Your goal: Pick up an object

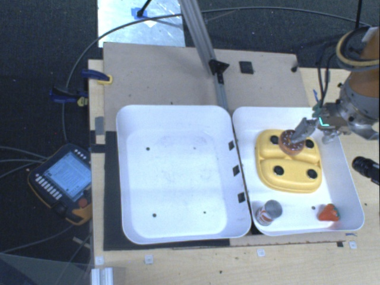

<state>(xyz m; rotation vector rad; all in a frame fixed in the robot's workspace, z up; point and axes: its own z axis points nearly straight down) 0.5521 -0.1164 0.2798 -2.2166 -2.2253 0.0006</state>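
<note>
Camera view: bench (178, 82), tan board, carries two shallow white bins side by side. Landmark is the right bin (341, 177). Left bin (127, 159) touches the right bin's left wall along the middle seam, bare floor with a few dark dots.

Arm (359, 76) comes in over the right bin's upper right corner, grey, with an orange band near the top edge of the frame. Teach pendant (62, 183) lies well left of the right bin, beyond the left bin, off the board on the dark floor, screen lit. Metal pole (199, 28) slants up and away behind the right bin's upper left corner.

Inside the right bin, centre to upper middle: big yellow moulded piece (288, 174) with dark holes, resting flat on the bin floor. On its upper part sits a small brown ring-like object (290, 146), detail too blurry to name better.

Gripper (298, 133) reaches down to the left from the wrist, tip right at or just above the brown ring-like object; cannot tell if touching. Jaw state: cannot tell, the fingers merge into one grey shape, nothing clearly seen between them.

Small grey and orange cylinder (269, 212) lies near the right bin's lower left corner. Small red-orange object (328, 213) sits near the right bin's lower right corner, apart from the yellow moulded piece.
</note>
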